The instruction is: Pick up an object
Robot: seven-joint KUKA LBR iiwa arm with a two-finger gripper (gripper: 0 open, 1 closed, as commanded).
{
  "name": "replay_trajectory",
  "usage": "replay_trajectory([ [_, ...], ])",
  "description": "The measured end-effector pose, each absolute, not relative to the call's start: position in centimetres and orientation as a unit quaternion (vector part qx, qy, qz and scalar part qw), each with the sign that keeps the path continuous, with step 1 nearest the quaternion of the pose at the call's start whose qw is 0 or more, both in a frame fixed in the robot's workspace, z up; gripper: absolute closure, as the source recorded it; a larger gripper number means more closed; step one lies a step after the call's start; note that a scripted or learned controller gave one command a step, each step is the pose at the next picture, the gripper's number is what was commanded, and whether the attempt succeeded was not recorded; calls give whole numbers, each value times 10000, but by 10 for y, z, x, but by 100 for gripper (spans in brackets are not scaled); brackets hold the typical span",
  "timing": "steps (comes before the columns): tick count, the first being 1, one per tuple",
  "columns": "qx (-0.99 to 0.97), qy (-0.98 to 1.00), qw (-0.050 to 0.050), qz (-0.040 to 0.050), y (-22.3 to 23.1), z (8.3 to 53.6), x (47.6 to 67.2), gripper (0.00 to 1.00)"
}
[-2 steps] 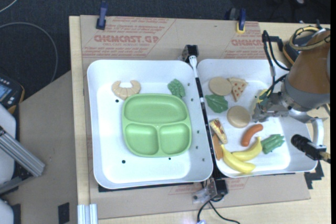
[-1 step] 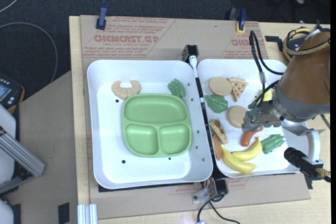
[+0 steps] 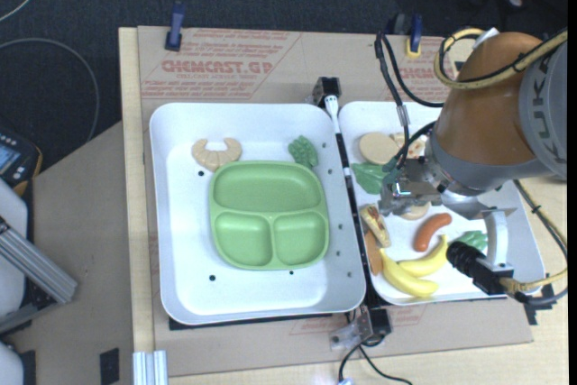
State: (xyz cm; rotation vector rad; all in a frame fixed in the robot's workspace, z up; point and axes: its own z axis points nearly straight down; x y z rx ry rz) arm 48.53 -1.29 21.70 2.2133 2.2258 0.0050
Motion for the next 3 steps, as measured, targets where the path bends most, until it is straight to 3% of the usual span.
replay_trajectory([
  [1, 7033, 7108, -35, -12, 89, 182, 478, 100],
  [2, 7054, 7087, 47, 83, 96, 343, 481, 100],
  [3, 7083, 7059, -14, -14, 41, 311, 479, 100],
])
